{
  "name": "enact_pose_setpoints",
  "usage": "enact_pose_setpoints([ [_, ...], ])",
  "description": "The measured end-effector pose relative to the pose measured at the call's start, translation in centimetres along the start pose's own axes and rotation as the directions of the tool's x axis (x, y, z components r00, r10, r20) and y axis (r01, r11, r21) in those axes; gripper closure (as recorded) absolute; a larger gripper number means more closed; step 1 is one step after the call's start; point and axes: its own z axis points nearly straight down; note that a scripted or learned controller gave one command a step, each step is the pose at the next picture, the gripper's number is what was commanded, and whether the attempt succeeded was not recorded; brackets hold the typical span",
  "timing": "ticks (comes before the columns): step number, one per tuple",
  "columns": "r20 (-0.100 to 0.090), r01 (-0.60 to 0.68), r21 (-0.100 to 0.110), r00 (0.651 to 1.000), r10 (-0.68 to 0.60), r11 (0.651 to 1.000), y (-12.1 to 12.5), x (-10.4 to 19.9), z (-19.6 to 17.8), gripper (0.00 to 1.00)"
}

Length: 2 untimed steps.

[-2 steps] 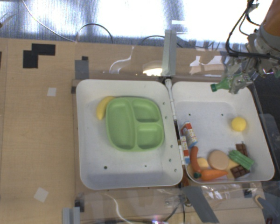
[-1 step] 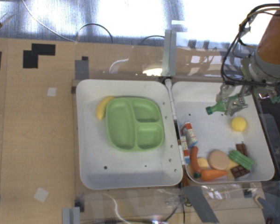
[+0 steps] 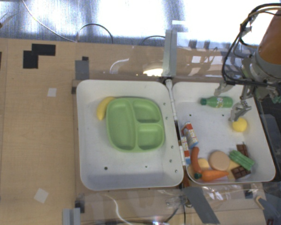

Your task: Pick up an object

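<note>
Seen from above at a slant: two shallow white bins side by side on a tan table (image 3: 33, 139). In the left bin (image 3: 91, 170), a green divided plate (image 3: 133, 124) lying flat at centre, with a banana (image 3: 103, 108) tucked against its upper-left edge.

At the right of the frame, a grey arm with an orange band (image 3: 271, 46) reaching in over the right bin (image 3: 257, 139), its tool (image 3: 232, 100) lowered toward the upper part of that bin. Fingers spread, nothing between them. One finger (image 3: 240, 110) poised just above a small yellow lemon (image 3: 240, 124), the other near a green bottle (image 3: 217, 101) lying on its side. Which of the two is the target cannot be told; the lemon looks closest to a fingertip.

Heaped in the lower right corner of the right bin: a carrot (image 3: 214, 175), a round tan bun (image 3: 219, 160), a green pod (image 3: 242, 159), chocolate pieces (image 3: 239, 172) and a red sausage (image 3: 194, 156), apparently gathered where they slid or were dropped. A small carton (image 3: 190, 135) resting against the divider between the bins.

Judged from the pose, a descent for a grasp in hand, pick not yet made. Risk: the round lemon rolling away from an off-centre finger.
</note>
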Motion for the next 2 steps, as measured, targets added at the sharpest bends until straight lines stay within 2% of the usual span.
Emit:
enact_pose_setpoints([
  [1,0.004,-0.018,0.002,1.000,0.018,1.000,-3.1,2.5,16.6,0.00],
  [2,0.002,0.051,0.003,0.999,-0.051,0.999,-8.3,2.1,17.7,0.00],
])
